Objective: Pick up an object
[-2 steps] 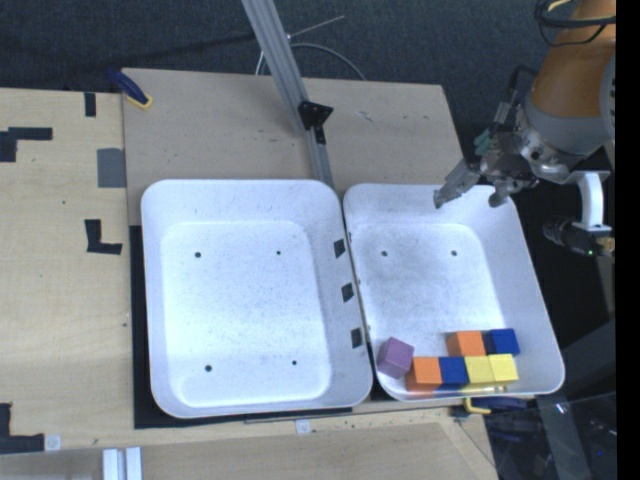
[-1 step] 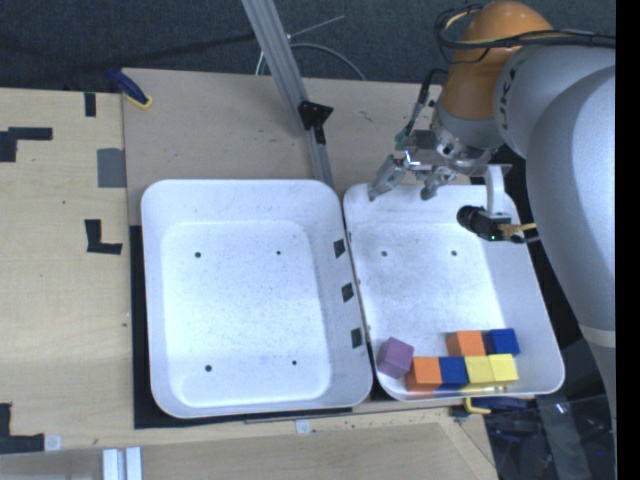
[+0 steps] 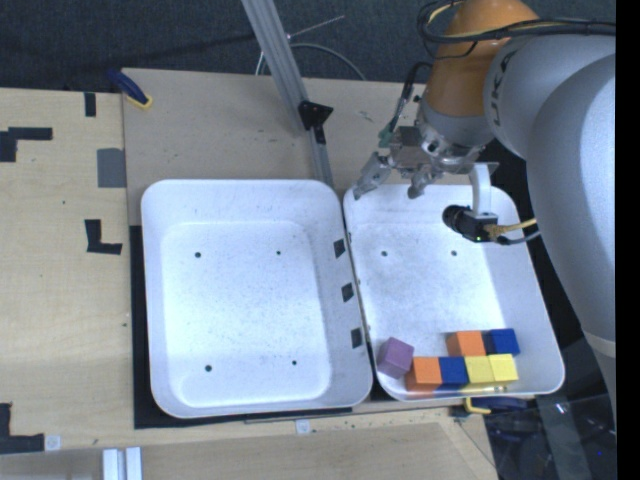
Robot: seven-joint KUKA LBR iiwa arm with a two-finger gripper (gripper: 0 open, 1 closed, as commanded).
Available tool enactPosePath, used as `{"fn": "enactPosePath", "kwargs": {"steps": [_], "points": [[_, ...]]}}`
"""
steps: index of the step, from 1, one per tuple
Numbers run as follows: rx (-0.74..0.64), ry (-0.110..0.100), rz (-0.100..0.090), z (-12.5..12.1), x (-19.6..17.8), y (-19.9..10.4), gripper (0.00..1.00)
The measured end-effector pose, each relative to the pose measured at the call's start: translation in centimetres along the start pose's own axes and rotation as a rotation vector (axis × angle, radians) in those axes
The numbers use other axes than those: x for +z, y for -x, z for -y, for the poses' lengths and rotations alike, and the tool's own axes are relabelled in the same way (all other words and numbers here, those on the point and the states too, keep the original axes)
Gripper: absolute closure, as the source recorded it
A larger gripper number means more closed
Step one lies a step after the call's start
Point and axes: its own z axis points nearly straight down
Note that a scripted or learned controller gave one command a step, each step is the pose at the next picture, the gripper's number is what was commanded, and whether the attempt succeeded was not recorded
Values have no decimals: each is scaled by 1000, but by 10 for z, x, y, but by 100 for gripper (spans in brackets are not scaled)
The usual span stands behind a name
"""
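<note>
Several small blocks lie at the near end of the right bin: a purple block, an orange block, a blue block, a yellow block, a second orange block and a second blue block. My gripper hangs over the far edge of the right bin, well away from the blocks. Its fingers are spread apart with nothing between them.
The left bin sits beside the right one, their rims touching in the middle. A slanted metal rail with a black clamp runs behind the bins. A black cable fitting hangs off the wrist over the right bin.
</note>
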Motion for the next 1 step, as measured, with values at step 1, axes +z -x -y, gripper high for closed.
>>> {"fn": "enactPosePath", "kwargs": {"steps": [1], "points": [[-1,0,-1,-3,2,-39,0]]}}
